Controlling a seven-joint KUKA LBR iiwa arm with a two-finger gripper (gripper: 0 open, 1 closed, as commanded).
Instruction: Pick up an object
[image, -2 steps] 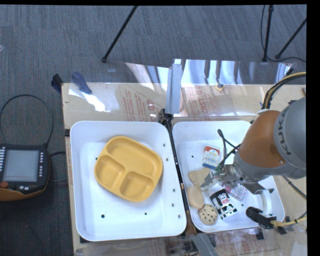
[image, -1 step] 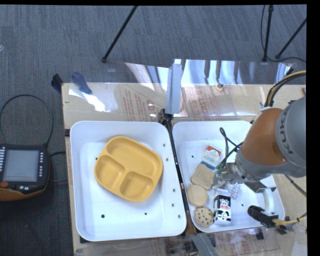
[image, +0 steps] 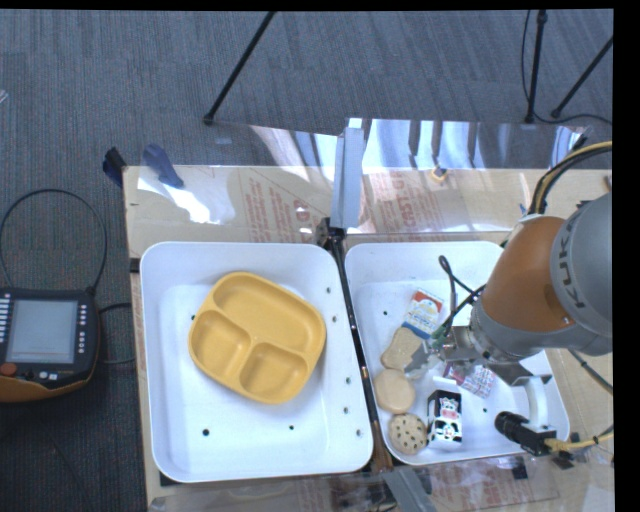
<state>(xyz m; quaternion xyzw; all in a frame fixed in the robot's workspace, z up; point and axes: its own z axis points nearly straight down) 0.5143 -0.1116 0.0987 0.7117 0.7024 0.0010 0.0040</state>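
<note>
My gripper hangs low over the middle of the right bin, under the grey wrist with its orange band. Just left of it lie a pale toast slice and a small white, blue and orange carton. A pink patterned packet shows right beneath the wrist. In front of the gripper stands a black-and-white cow-print carton. A round tan cracker and a chocolate-chip cookie lie along the bin's left side. I see nothing held.
The left bin holds a yellow three-compartment plate. A divider ridge separates the two bins. A handheld pendant lies on the floor to the far left, off the bench.
</note>
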